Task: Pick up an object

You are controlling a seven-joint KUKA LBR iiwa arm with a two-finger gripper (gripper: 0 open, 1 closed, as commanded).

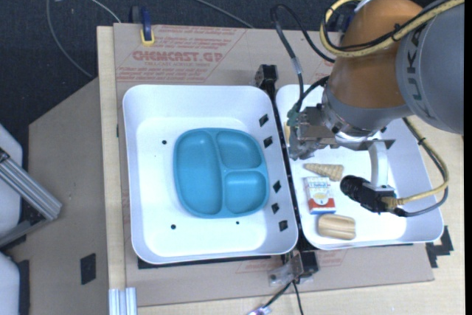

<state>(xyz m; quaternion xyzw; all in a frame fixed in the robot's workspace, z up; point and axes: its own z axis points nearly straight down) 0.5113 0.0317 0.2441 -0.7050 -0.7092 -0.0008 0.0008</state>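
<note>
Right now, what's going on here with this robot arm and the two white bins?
A grey and orange robot arm reaches in from the right, its gripper low over the right bin near the left wall. Three small items lie there: a cone, a small carton and a tan roll. None looks lifted. The left bin holds a blue divided plate, untouched.

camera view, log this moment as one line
gripper at right bin left wall, next to cone | cone, carton, bread roll lying in right bin | blue plate in left bin
</note>
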